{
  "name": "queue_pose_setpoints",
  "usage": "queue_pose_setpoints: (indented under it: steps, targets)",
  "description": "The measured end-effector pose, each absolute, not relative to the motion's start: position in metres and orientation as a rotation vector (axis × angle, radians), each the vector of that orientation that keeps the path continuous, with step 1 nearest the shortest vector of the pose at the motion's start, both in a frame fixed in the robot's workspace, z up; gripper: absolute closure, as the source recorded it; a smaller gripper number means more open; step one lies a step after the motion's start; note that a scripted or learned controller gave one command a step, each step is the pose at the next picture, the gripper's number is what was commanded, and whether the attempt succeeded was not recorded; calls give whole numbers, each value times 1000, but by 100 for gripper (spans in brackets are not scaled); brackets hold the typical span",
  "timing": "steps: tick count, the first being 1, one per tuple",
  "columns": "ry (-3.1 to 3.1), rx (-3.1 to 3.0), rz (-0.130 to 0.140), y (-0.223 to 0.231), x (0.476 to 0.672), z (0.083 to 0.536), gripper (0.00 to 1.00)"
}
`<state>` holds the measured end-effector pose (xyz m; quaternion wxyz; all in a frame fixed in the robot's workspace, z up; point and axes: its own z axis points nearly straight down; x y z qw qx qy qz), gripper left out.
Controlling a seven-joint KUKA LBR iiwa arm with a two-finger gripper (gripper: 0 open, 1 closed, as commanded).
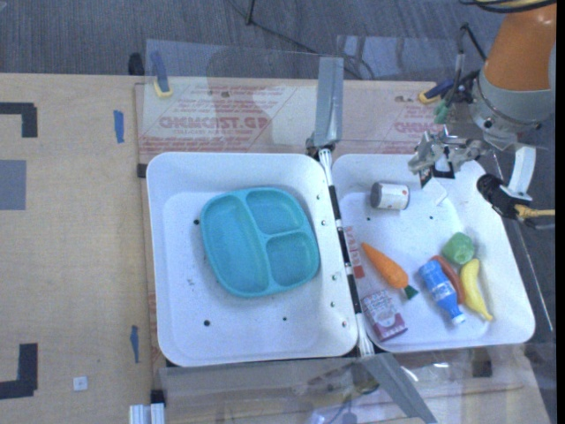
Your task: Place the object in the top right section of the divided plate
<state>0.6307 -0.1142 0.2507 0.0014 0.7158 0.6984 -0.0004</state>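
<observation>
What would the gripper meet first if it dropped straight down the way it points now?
Probably bare floor of the right bin near its back edge. The gripper hangs just right of the grey can, so it looks likely to miss it, though depth is hard to judge from one slanted view.

I see the divided plate (260, 242): teal, three sections, sitting flat in the left bin (168, 237), roughly centred on the bin floor and turned at a slight angle. One long section runs down the plate's left side, two smaller ones are stacked on its right; all three look bare. I can't tell which item is "the object". Candidates all lie in the right bin, well apart from the plate: grey can (389, 196) on its side, carrot (387, 266), red packet (383, 314), blue bottle (439, 291), green item (459, 247), banana (475, 289).
</observation>
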Motion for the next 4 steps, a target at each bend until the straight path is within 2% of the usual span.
queue_pose_setpoints:
  steps: [1,2,3,4]
  targets:
    - [2190,2255,-2,-55,625,225,100]
    - [2298,2145,-2,16,582,184,100]
    - [2210,2234,-1,88,554,209,100]
    - [2207,2237,0,87,554,209,0]
